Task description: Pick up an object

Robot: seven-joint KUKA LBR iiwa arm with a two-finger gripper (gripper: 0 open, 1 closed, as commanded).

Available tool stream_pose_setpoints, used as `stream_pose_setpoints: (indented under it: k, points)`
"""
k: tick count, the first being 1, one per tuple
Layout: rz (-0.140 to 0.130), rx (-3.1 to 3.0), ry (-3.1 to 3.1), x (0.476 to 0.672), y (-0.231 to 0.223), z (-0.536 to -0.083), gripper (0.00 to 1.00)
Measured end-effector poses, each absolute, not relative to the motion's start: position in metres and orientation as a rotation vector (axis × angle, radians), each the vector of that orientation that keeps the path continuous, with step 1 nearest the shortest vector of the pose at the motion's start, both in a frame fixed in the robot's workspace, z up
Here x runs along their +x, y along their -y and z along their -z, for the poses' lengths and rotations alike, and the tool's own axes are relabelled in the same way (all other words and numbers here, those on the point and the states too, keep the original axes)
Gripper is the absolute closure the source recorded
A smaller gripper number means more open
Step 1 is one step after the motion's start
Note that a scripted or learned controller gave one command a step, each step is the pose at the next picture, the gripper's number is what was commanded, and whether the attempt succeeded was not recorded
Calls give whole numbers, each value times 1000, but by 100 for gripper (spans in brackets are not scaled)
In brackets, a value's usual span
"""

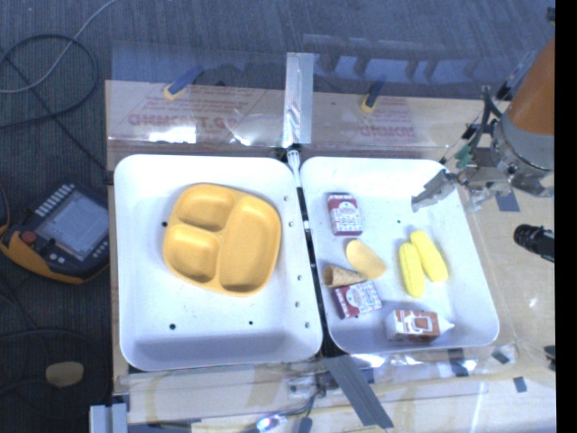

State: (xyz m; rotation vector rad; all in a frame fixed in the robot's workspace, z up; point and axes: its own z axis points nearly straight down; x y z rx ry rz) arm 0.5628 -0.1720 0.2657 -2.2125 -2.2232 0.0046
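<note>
The right bin (478, 296) holds several small items. A red carton (343, 213) lies at its upper left and a second red carton (359, 299) lower down. Between them are a pale yellow wedge (366, 258) and a small brown cone (337, 275). Two yellow corn-like pieces (411, 270) (431, 255) lie side by side right of centre. A white and red carton (416, 325) rests near the front edge. My gripper (451, 197) hovers over the bin's upper right corner, open, with nothing between its fingers (429, 193).
The left bin (144, 332) holds a yellow divided plate (223, 237). A handheld control unit (59, 233) and cables lie on the floor to the left. A metal strip (298, 97) stands behind the bins' shared wall.
</note>
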Motion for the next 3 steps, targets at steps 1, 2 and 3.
stream_pose_setpoints:
  k: [1, 2, 3]
  points:
    - [-2, -1884, 2507, 544, 93, -176, 0]
    - [-2, -1965, 2442, 596, 108, -99, 0]
    - [9, -2193, 2255, 631, 121, -89, 0]
